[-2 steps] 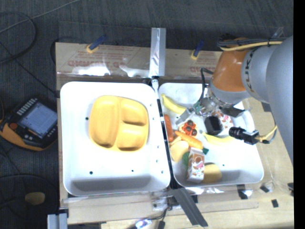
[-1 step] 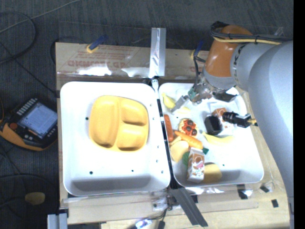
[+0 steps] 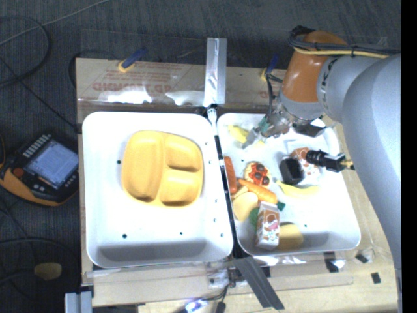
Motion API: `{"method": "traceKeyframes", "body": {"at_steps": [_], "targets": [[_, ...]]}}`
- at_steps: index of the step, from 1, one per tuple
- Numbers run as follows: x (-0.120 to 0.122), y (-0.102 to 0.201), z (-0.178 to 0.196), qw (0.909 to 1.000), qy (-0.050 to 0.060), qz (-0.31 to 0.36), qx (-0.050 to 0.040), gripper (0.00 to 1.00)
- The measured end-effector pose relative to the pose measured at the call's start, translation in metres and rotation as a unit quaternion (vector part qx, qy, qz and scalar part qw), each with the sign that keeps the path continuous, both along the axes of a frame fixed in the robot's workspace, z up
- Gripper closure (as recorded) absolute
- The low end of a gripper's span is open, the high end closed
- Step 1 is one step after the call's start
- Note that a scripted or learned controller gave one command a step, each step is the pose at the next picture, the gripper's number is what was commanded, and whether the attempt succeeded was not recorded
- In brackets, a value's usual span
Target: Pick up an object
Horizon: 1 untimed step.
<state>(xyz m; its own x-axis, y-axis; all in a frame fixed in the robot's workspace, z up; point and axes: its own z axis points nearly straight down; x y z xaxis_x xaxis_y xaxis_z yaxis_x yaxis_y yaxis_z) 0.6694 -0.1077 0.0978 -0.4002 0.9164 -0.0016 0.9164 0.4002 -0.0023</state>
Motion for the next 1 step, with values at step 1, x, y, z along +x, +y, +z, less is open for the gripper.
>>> {"method": "traceKeyframes", "body": {"at_steps": [1], "targets": [[-0.0010,0.0610,0.0858,0.9958,-0.001,-0.092,0.0000,1.00]]}}
